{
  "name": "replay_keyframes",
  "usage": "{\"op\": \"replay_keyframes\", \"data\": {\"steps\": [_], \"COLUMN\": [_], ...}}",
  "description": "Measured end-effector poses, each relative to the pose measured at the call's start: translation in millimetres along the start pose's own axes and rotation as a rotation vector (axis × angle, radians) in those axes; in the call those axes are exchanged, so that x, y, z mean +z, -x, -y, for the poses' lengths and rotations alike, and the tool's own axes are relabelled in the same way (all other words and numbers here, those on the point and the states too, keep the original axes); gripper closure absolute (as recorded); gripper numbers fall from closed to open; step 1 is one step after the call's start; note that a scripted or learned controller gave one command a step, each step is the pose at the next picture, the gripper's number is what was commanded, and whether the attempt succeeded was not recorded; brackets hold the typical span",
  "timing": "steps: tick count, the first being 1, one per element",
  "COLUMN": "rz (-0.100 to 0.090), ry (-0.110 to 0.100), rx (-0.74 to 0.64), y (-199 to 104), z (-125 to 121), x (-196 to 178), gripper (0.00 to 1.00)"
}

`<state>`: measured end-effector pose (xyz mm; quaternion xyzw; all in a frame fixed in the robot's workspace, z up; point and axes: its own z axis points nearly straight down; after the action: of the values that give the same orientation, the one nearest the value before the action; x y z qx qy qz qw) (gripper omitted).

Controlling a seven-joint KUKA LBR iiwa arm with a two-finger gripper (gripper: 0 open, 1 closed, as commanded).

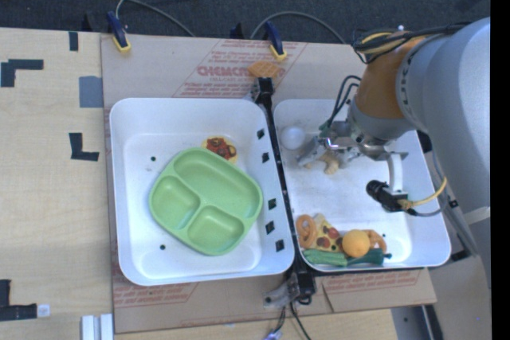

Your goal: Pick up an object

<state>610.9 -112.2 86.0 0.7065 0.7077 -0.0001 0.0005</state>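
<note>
My gripper point(322, 155) is low over the upper left part of the right bin point(426, 247). A small white ball point(293, 137) lies just to its upper left, apart from it. A little tan piece point(331, 166) shows right under the gripper, and I cannot tell whether it is held. Along the near wall of the right bin lies a heap: a pretzel point(306, 228), a pizza slice point(325, 236), an orange point(356, 243) and a green piece point(328, 257).
The left bin point(131, 131) holds a green divided plate point(205, 201) and a small red and yellow toy point(221, 146) at the plate's far edge. The grey arm point(446, 91) covers the right bin's far right corner. Black clips line the wall between the bins point(275, 171).
</note>
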Motion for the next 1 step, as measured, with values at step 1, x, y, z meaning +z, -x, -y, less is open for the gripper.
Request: {"op": "replay_keyframes", "data": {"steps": [1], "rz": [0.000], "ry": [-0.001], "rx": [0.000], "y": [-15.3], "z": [-49.1], "x": [0.9], "gripper": [0.00]}}
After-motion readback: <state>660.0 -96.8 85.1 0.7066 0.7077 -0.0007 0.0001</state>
